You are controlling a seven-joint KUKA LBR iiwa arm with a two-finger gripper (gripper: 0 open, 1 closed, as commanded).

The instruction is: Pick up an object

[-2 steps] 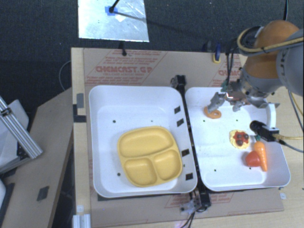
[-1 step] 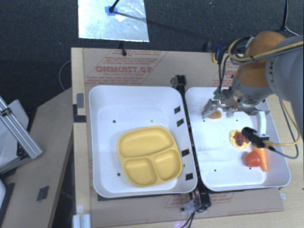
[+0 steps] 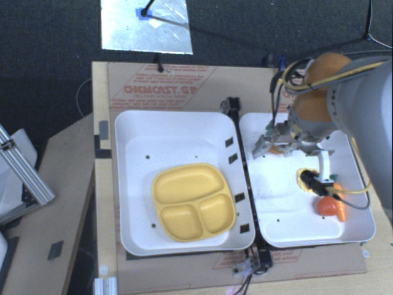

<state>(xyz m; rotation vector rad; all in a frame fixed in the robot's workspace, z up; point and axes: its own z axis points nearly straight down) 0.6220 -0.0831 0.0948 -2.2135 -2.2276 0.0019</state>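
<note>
claw (image 3: 265,145) over right bin (image 3: 295,226), orange object (image 3: 331,208) inside; yellow divided tray (image 3: 193,209) in left bin (image 3: 141,146)

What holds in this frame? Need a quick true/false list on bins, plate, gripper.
1. The yellow plate lies in the view's left bin. True.
2. The orange object lies in the same bin as the plate. False: it is in the right bin, near that bin's front right corner.
3. The gripper is over the right bin. True, toward its rear left part.
4. The gripper holds the orange object. False: the orange object lies on the bin floor, apart from the gripper.
5. The plate has three compartments. True: one long, two smaller.
</note>
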